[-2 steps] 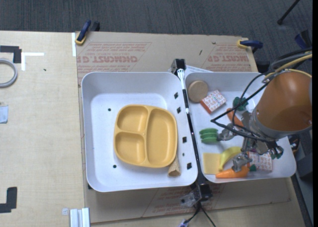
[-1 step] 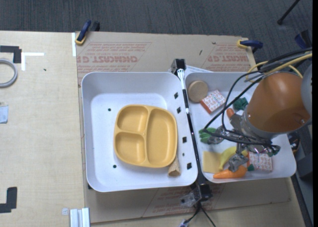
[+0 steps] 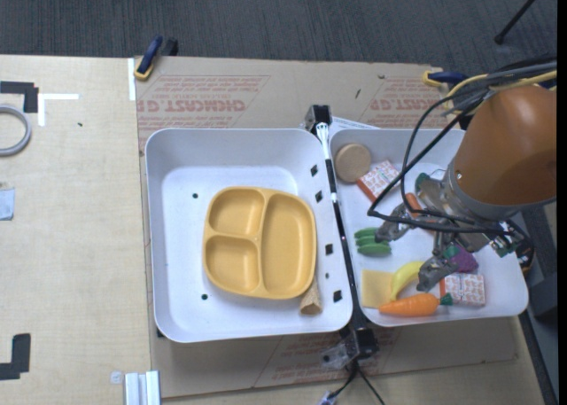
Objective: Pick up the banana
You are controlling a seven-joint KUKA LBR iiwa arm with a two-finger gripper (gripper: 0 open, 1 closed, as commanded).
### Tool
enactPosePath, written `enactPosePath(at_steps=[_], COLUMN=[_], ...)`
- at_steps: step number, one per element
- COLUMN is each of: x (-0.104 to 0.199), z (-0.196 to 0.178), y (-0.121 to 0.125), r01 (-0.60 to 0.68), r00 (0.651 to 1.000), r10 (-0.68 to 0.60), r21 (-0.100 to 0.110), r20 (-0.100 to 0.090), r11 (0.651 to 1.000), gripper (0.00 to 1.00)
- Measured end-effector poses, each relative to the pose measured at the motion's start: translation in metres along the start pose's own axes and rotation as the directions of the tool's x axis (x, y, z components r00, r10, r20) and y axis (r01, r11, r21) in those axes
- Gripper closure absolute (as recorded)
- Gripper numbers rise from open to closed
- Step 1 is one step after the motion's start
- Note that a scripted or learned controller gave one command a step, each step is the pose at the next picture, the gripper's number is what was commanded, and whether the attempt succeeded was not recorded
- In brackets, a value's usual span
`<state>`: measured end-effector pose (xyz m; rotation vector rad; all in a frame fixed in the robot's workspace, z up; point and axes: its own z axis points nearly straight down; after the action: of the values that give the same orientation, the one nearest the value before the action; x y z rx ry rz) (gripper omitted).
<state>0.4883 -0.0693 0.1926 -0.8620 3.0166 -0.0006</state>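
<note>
The banana [image 3: 407, 276] lies in the right bin [image 3: 505, 306], close to the front rim, its long axis slanting from lower left to upper right, crowded by a carrot [image 3: 409, 307] and a yellow slab [image 3: 376, 287]. The pincer [image 3: 431, 276] hangs just beside its upper end; whether it is spread I cannot tell. The left bin [image 3: 177, 217] holds a yellow divided plate [image 3: 260, 242].

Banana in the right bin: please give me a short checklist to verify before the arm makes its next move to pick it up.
1. Banana visible in the right bin: ok.
2. End effector over the banana: ok, close at its right end.
3. Banana between the fingers: cannot tell.
4. Free room around the banana: not ok; carrot, yellow slice and purple toy crowd it.
5. Cables away from the objects: cannot tell.
</note>
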Motion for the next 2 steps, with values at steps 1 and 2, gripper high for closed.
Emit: enactPosePath(at_steps=[1,2], x=[0.011,0.002], z=[0.089,0.000], y=[-0.033,-0.005], r01=[0.045,-0.005], r00=[0.999,1.000], r10=[-0.045,0.005], r21=[0.003,0.000], r20=[0.006,0.000], r11=[0.999,1.000], gripper=[0.00,0.00])
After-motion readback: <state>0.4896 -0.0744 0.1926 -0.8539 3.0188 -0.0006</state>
